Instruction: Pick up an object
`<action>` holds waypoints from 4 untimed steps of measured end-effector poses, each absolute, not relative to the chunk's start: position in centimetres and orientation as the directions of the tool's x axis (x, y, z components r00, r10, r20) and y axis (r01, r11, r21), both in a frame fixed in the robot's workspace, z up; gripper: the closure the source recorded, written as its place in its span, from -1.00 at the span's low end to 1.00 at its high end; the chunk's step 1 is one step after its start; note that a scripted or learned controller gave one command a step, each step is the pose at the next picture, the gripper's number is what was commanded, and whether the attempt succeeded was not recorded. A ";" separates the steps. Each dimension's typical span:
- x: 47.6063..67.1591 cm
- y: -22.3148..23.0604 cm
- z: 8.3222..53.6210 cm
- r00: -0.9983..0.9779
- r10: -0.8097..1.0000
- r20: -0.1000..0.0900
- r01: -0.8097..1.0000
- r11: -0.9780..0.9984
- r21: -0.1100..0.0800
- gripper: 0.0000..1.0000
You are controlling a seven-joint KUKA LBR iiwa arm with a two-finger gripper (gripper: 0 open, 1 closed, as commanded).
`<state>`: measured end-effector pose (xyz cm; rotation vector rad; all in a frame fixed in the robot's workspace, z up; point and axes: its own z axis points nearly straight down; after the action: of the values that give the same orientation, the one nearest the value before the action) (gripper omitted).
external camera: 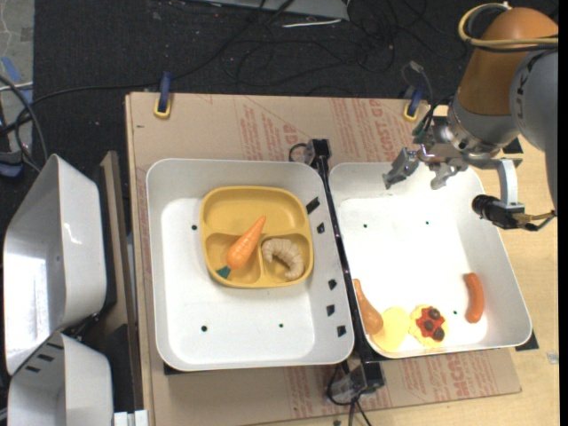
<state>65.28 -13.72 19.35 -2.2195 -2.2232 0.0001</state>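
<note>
My gripper (pixel 417 172) hangs above the far edge of the right bin (pixel 426 238), its two fingers spread open with nothing between them. Along the near side of that bin lie an orange sausage (pixel 475 297), a yellow piece topped with red and dark berries (pixel 428 324), and an orange drumstick-shaped piece (pixel 367 310). In the left bin (pixel 177 238) sits a yellow divided plate (pixel 256 204) bearing a carrot (pixel 246 242) and a pale shrimp (pixel 285 256). All the objects lie well apart from the gripper.
Both bins rest on a cardboard sheet (pixel 266 127) held by yellow clamps (pixel 162 105) at the back. Cables cross the dark floor behind. White containers (pixel 49 238) stand at the left. A black fitting (pixel 497 209) hangs off the arm over the right bin's right rim.
</note>
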 end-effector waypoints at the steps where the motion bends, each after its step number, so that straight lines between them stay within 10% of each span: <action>1: 64.9 -13.4 13.0 0.000 1.000 0.000 1.000 0.000 -0.005 -1.00; 2: 64.9 -13.3 9.0 -0.001 1.000 0.000 1.000 0.001 -0.003 -1.00; 3: 65.0 -13.3 10.3 -0.001 1.000 -0.001 1.000 0.001 0.002 1.00; 4: 65.1 -12.2 15.7 -0.004 1.000 -0.001 1.000 0.004 0.007 1.00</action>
<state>65.13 -12.21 15.72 -2.2207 -2.2298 -0.0069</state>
